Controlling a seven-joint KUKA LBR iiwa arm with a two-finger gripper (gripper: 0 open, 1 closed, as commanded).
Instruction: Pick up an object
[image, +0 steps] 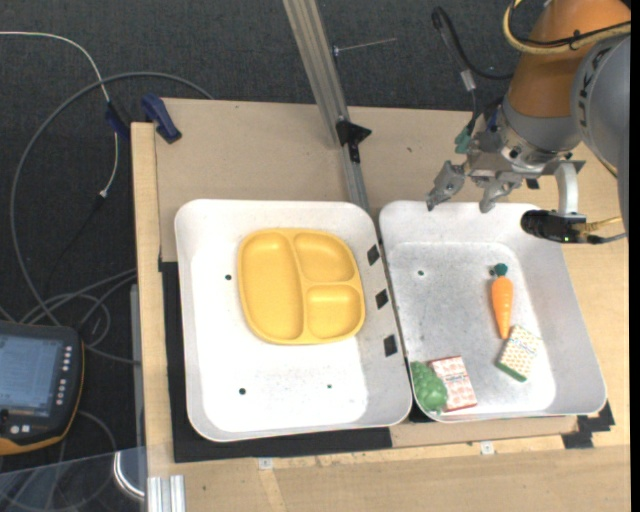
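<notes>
Pincer (466, 193) hangs spread and empty at the right bin's (400, 300) 12 o'clock rim, carrot (501, 304) well apart toward 5 o'clock; a descent here risks striking rim, grasping nothing

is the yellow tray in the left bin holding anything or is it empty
Empty. The yellow tray lies flat in the left bin, and all three compartments show bare yellow plastic.

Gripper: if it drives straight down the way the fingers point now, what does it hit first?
Probably the bare back edge of the right bin, just under the open gripper. The carrot lies well nearer the camera, off that line. Height is hard to judge from this slanted view.
</notes>
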